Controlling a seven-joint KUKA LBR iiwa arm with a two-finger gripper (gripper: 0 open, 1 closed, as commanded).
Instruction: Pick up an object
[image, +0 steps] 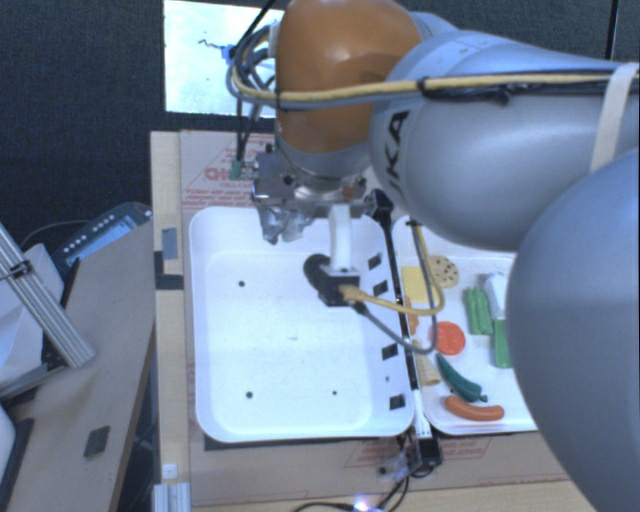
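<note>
Sausage (474, 408), pepper (460, 378), red disc (451, 338), green sticks (480, 310) and cookie (440, 271) lie in the right bin (480, 428), bunched along its near-left side. The arm (480, 150) covers the rest of that bin.

Gripper (283, 222) stands over the far edge of the left bin (290, 390), well apart from every listed item. Whether it is open or closed cannot be told from here.

Findings, as judgement:
- Main risk is an empty grasp. A descent from the present position would meet bare bin floor, since nothing pickable shows beneath the gripper.
- Reaching the items means crossing the two rims between the bins. A low traverse could strike them.
- Items sit close together, pepper nearly touching sausage and disc. A slightly off approach could catch two at once or shove a neighbour aside.
- Sausage and pepper are rounded and lie near the bin's near wall. Either could roll away or pin against the wall under closing pressure.
- Cookie and disc look flat, so a grasp may skate over them.
</note>
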